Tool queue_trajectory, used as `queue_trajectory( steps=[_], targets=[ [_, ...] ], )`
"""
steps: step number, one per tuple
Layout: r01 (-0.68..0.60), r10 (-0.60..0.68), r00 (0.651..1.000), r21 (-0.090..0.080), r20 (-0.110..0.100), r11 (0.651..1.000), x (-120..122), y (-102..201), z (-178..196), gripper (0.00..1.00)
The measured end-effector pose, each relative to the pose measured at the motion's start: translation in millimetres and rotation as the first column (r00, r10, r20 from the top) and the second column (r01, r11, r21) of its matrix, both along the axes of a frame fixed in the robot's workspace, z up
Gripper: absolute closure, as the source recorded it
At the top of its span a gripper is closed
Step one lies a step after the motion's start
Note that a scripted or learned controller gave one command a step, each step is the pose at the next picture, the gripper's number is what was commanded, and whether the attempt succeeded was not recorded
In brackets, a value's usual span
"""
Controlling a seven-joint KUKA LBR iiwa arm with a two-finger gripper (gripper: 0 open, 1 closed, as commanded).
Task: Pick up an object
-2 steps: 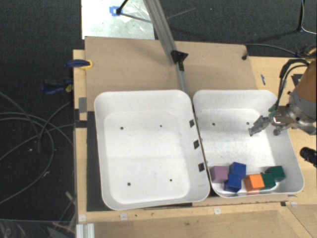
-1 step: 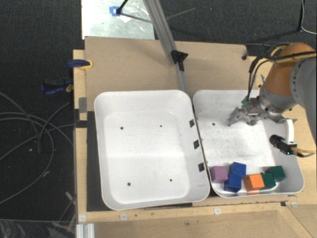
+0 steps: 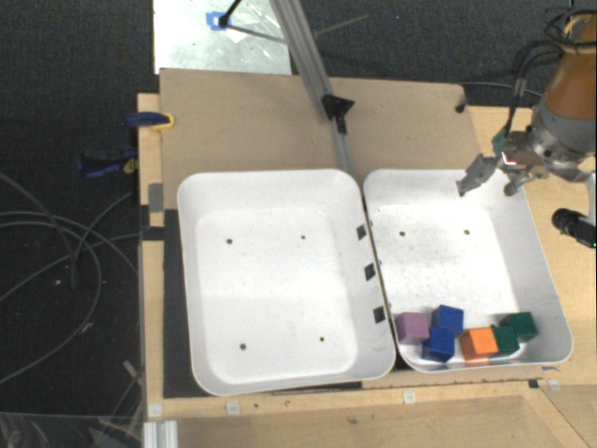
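Left bin (image 3: 280, 278): white, few small dark dots on floor. Right bin (image 3: 448, 250): white, faint grey speckling near centre. Purple block (image 3: 412, 326). Two blue blocks (image 3: 448, 319) (image 3: 438, 345). Orange block (image 3: 480, 343). Two dark green blocks (image 3: 519, 325) (image 3: 505, 340). Counter (image 3: 252, 119): tan brown. Clamps (image 3: 126, 161) at counter's left edge: blue, one with yellow tip. Floor (image 3: 65, 63): dark grey, textured. Arm (image 3: 569, 91): grey with orange band. Tool (image 3: 492, 177): grey metal.

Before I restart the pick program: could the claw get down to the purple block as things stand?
Probably yes. The claw hangs open above the right bin's far edge, with bare floor between it and the purple block. The block sits at the cluster's left end, but a blue block crowds its right side.
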State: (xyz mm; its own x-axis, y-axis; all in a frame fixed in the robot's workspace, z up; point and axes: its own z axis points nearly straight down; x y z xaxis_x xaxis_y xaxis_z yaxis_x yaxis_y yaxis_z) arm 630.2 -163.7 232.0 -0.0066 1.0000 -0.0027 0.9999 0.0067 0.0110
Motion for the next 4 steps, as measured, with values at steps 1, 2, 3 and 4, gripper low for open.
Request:
queue_trajectory(
  steps=[1, 2, 3, 4],
  targets=[
    [0.011, -0.01, 1.0, 0.003, -0.018, 1.0, -46.9, -39.5, -91.0, 0.0],
    [-0.006, 0.006, 1.0, 0.004, -0.007, 1.0, 16.4, 26.7, -125.3, 0.0],
    [0.001, -0.001, 1.0, 0.002, -0.026, 1.0, 60.3, 28.0, -140.9, 0.0],
    [0.008, -0.008, 1.0, 0.003, -0.014, 1.0, -11.2, 19.6, -141.7, 0.0]
  ],
)
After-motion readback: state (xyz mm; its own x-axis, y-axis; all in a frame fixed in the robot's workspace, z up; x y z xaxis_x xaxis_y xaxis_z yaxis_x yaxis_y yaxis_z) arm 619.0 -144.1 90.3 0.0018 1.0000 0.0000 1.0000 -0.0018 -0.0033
